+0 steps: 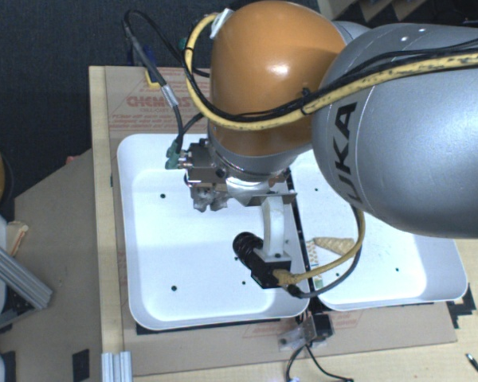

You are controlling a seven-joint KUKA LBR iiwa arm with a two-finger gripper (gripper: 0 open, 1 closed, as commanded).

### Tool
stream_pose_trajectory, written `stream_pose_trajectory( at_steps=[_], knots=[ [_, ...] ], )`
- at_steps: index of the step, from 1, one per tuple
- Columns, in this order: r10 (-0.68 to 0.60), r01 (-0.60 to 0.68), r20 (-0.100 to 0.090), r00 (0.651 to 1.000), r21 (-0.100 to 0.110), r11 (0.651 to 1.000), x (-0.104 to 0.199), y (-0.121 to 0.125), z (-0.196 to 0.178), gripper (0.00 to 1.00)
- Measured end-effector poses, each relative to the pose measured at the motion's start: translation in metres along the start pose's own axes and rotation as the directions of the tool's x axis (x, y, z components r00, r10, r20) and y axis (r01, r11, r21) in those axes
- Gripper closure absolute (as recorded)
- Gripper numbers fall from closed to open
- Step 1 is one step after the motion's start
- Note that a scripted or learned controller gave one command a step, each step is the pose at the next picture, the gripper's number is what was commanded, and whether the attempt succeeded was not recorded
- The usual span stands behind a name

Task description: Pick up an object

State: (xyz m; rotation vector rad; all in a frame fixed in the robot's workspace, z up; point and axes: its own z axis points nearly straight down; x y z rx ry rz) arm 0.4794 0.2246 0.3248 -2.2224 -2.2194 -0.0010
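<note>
Nearest the lens is my own arm (414, 134), its rounded orange band (267, 62) bulging up and blocking a large part of the bench beneath.

Under my gripper (209, 200) and to the view's left of it lies the shallow white left bin (163, 245). Its floor is bare there apart from a few tiny dark dots, which I take to be marks, not things to lift. The gripper hangs low over the far half of this bin. Its tip is small and shadowed, so I cannot tell whether it is spread or pressed together, and I see nothing held in it.

The one loose thing I can make out is a pale tan wedge-shaped piece (332, 245). It lies to the right of my gripper and nearer the bench's front edge, in the shallow white right bin (398, 285), just past the divide between the bins. Its long axis seems to run across the view. My yellow cable (338, 263) crosses in front of it and my arm covers that bin's far side, so its true outline is uncertain.
</note>
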Motion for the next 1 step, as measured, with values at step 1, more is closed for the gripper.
stream_pose_trajectory(
  at_steps=[1],
  knots=[
    [-0.004,0.004,-0.008,1.000,-0.017,1.000,0.0001,0.0005,-0.1502,1.00]
  ],
)
